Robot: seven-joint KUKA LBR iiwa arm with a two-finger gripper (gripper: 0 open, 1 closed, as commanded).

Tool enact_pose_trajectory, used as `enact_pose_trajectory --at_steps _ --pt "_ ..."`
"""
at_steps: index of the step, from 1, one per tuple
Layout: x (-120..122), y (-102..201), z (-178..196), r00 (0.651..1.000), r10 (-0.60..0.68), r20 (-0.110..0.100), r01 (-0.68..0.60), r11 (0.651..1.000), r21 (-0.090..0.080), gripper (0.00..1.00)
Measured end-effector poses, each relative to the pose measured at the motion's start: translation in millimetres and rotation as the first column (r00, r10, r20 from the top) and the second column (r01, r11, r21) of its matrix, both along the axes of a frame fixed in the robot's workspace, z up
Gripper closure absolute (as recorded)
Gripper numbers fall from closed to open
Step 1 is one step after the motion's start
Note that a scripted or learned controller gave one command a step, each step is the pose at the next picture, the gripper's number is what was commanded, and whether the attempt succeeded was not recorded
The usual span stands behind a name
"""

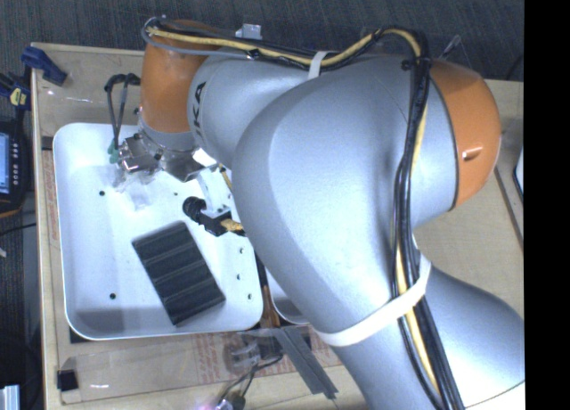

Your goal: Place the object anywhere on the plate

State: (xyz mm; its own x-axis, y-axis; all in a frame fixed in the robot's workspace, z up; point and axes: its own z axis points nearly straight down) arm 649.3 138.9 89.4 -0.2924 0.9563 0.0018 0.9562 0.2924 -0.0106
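While the grey arm sprawls across most of the bench from the right, its wrist, marked by the orange band, reaches over the far end of the left bin. The gripper hangs there, close to the bin's upper left corner and low over the white floor. Its working end blurs into the pale surface beneath it, so one cannot tell how wide it stands, and nothing can be made out in its grasp.

A dark ribbed slab lies flat on the floor of the same bin, nearer the front edge and turned at a slant to the bin's walls. It sits well apart from the gripper, with bare white floor between the two. A couple of small dark specks dot the floor around it.

Only a curved sliver of the right bin peeks out from under the arm. A blue clamp sits at the bench's far left corner.
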Motion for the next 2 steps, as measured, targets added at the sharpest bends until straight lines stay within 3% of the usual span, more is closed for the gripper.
enact_pose_trajectory --at_steps 1,2 --pt "7 60 4 0.851 0.525 0.008 -0.525 0.851 0.0 1.0" --pt "-54 61 4 0.81 0.587 0.007 -0.587 0.81 -0.003 1.0"
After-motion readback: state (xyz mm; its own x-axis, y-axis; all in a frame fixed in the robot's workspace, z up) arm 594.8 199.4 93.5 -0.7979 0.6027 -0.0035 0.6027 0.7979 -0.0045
